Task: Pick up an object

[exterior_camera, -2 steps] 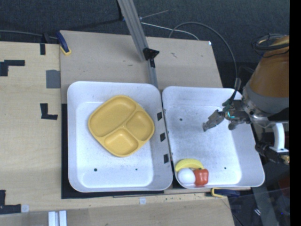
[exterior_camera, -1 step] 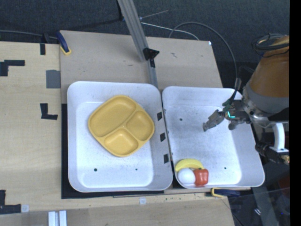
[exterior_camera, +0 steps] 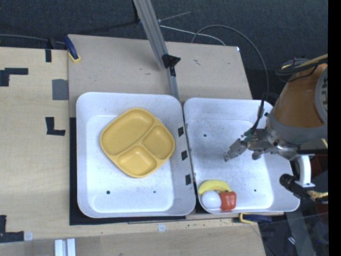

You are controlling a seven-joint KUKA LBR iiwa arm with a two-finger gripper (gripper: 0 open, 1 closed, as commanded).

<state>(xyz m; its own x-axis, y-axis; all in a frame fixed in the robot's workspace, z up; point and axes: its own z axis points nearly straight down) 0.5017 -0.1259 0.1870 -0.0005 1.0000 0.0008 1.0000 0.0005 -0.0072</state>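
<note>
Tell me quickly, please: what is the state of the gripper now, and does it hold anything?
Gripper: over the right bin, nothing seen held; open or closed cannot be told.

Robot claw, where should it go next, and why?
Probably toward the near corner of the right white bin. The gripper hangs over bare floor, while the small yellow, white and red toys sit clustered there, apart from it. The yellow divided plate lies in the left bin.
</note>
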